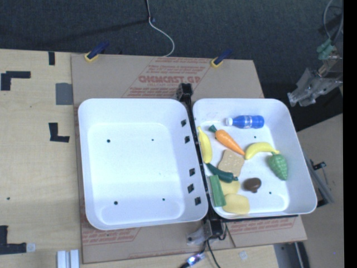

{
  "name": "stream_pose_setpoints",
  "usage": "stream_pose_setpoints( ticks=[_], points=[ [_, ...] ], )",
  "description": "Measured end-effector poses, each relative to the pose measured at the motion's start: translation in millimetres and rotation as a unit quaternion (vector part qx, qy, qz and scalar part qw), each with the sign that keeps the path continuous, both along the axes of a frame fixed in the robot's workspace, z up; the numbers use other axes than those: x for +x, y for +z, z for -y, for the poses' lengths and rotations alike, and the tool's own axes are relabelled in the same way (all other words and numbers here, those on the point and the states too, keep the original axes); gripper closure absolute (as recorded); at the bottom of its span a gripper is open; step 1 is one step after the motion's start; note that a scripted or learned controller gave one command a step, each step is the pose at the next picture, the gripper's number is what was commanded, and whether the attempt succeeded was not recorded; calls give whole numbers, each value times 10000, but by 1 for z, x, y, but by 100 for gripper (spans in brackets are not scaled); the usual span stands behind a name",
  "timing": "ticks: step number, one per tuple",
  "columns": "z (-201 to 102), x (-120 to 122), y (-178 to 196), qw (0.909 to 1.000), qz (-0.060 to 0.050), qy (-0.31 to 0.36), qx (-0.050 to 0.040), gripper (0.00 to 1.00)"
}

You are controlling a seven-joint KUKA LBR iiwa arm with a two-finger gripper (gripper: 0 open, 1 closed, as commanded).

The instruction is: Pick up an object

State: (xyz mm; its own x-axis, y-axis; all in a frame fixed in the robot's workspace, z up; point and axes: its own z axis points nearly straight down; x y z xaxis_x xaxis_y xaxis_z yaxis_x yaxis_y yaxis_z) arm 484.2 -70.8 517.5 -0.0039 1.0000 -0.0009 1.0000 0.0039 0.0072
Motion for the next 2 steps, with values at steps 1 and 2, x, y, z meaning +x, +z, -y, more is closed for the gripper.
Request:
stream_pose_setpoints(
  ticks=[1, 2],
  points=[
    [-107, 10, 18, 10000, -27, 48, 13, 100],
    [-101, 10, 27, 10000, -39, 1, 1, 100]
  ],
)
